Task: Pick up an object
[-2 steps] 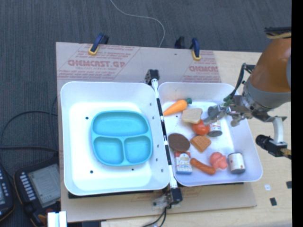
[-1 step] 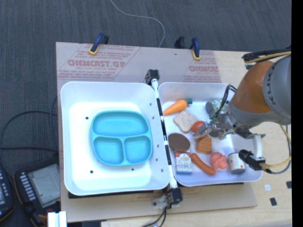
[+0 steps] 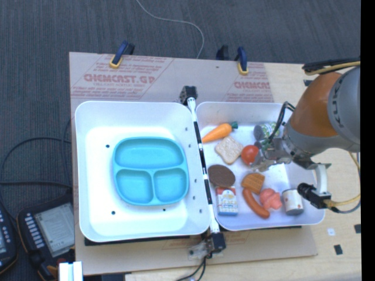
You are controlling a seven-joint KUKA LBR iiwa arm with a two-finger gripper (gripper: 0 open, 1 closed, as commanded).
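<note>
My gripper (image 3: 262, 158) is low in the right bin (image 3: 304, 216), in its middle. It hangs just right of a red tomato (image 3: 249, 153) and just above an orange-brown waffle piece (image 3: 254, 182). A tan cracker (image 3: 228, 150) and a carrot (image 3: 216, 132) lie to its left. A brown round cookie (image 3: 221, 174), a small carton (image 3: 227, 199), a sausage (image 3: 256, 204), a pink piece (image 3: 270, 198) and a small can (image 3: 292, 202) lie nearer the front wall. A grey-green item (image 3: 265, 131) sits behind the gripper.
The left bin (image 3: 94, 215) holds a blue three-compartment plate (image 3: 151, 170). A divider rail (image 3: 199, 157) runs between the bins. The grey arm with its orange band (image 3: 313, 107) covers the right bin's far right side. Cables lie off the bench at left.
</note>
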